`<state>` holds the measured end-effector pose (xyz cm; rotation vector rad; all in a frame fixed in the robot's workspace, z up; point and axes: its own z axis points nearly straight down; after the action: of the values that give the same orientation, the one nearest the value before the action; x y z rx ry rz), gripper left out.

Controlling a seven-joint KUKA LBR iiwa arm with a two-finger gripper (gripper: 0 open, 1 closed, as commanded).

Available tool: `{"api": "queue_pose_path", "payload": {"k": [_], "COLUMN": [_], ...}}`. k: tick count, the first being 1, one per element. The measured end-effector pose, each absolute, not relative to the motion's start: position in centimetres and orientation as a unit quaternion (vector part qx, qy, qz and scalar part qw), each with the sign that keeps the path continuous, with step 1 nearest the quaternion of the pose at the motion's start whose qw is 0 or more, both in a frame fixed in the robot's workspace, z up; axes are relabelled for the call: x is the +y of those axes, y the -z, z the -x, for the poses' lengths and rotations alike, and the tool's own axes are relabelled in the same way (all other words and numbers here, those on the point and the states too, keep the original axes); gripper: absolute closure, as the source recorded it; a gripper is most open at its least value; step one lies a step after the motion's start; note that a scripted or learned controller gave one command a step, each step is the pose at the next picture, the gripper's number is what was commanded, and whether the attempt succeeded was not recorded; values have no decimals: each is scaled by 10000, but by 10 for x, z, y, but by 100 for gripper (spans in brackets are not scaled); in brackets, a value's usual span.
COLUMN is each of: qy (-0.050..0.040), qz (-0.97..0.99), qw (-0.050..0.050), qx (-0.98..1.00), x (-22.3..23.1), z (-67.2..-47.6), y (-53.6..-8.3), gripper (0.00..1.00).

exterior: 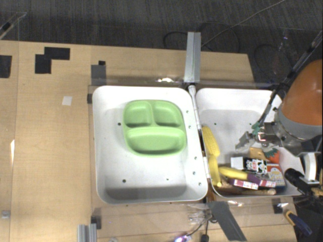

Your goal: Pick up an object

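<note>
The right bin (227, 105) holds a pile of small objects along its near side. A yellow corn cob (210, 142) lies by the bin's left wall, with a banana (236, 173) below it. A small white box (237, 162) and a black patterned box (256, 165) sit beside a dark bar-shaped pack (250, 184). My gripper (254, 137) hangs low over this pile, just above and right of the white box. The wrist and cables hide what lies directly beneath it.
The left bin (108, 135) carries a green divided plate (153, 126). A metal post (193, 54) stands behind the wall between the bins. The arm's orange band (305, 97) looms over the right bin's right side. The far half of the right bin is bare white floor.
</note>
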<state>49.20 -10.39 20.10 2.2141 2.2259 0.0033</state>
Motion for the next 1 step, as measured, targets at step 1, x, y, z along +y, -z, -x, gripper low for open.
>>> {"api": "queue_pose_path", "payload": {"k": [1], "qy": [-30], "qz": [-5193], "qw": [66], "qx": [8545], "x": [-110], "z": [-491], "y": [-94], "gripper": [0]}}
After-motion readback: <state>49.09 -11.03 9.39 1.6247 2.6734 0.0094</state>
